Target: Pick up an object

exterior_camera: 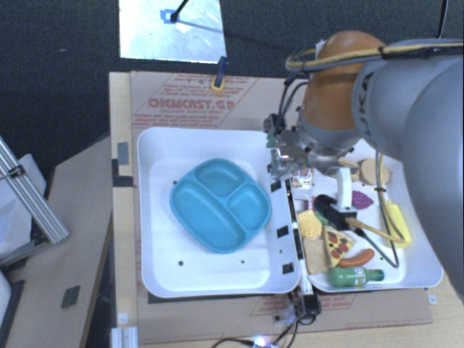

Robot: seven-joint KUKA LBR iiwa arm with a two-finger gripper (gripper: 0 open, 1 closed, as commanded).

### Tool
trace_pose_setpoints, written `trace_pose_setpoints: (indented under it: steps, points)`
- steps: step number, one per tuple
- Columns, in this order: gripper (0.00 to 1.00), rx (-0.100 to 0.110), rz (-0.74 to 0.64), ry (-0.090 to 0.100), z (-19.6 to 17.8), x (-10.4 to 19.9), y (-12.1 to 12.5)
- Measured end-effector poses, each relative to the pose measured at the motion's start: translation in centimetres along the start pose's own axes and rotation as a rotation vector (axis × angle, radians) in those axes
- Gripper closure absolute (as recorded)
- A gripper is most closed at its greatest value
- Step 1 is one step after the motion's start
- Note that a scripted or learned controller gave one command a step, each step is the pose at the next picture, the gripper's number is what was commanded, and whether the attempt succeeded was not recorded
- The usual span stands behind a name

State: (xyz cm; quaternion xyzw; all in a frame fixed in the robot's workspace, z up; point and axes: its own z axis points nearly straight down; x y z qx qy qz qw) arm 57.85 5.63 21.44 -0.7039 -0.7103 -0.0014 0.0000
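Fingers [293, 171]: I cannot tell how far apart they stand, nor whether anything sits between them, because the grey wrist and its orange band cover them from above. They hang over the divide where the two bins meet, toward the far edge, at the left wall of the right bin [424, 267].

Left bin [156, 267]: I note one blue divided plate [221, 205] lying flat at about the middle, turned slightly askew to the bin's walls.

Right bin: the things available for picking crowd its left edge and front-left corner.
- A yellow corn piece [310, 225] lies against the left wall, just in front of the fingers.
- A pizza slice [337, 245] lies beside the corn piece, toward the front edge.
- A red sausage [357, 257] lies just beside the pizza slice; I cannot tell whether the two touch.
- A green bottle [354, 275] lies on its side along the front edge.
- A purple grape bunch [360, 199] lies near the bin's middle.
- A round tan biscuit [373, 171] lies toward the far edge, close under the arm.

Tabletop [188, 104]: a cardboard sheet with red printing lies under both bins. A blue and yellow clip [219, 75] sits at the sheet's far edge.
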Motion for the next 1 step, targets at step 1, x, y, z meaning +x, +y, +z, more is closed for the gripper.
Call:
trace_pose_setpoints:
  steps: [1]
  points:
    - [1.0,0.0,0.0,0.0,-0.27,4.78,0.03]
